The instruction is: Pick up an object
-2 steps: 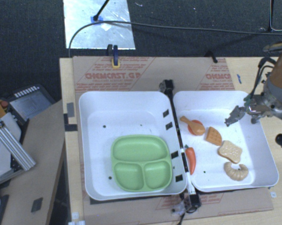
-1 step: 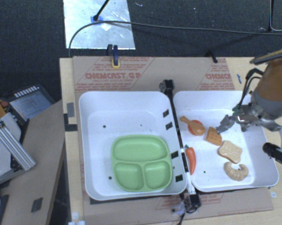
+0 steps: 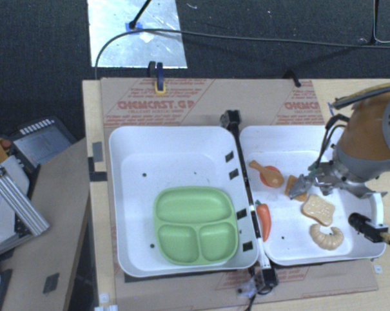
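Orange object [image 3: 296, 187] half-hidden under fingers [image 3: 304, 181]

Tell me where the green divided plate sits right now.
The green divided plate lies in the left bin, toward its front right corner, near the divider between the two bins. The carrot lies just across it, in the right bin.

robot lab: bench [image 3: 199, 93], two bins [image 3: 175, 143], cables [image 3: 254, 39]
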{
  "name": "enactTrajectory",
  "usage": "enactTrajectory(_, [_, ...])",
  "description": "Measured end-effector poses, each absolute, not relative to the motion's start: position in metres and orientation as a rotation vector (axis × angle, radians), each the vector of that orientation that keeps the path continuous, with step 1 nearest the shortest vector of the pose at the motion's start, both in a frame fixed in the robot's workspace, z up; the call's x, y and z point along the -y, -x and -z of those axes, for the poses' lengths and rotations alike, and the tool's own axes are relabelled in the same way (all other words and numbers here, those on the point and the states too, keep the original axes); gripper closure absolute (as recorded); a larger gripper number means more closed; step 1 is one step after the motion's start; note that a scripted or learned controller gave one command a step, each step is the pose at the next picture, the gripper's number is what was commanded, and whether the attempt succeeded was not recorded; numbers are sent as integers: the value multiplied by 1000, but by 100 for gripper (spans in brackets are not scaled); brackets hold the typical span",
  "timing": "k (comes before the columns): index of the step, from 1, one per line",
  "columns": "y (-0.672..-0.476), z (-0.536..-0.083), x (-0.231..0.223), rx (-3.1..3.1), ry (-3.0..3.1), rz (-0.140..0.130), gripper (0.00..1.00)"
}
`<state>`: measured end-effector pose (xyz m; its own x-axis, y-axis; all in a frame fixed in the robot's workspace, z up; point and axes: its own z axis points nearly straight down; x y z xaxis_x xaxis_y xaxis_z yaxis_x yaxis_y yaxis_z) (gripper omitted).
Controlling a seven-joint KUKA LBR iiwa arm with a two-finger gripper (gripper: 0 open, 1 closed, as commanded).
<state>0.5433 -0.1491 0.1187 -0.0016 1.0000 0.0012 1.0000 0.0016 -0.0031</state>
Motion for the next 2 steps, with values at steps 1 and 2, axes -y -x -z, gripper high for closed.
enactTrajectory(1, [-545, -86, 149, 2227, 2224, 4, 0])
enactTrajectory(2, [-548, -100, 152, 2235, 2233, 8, 100])
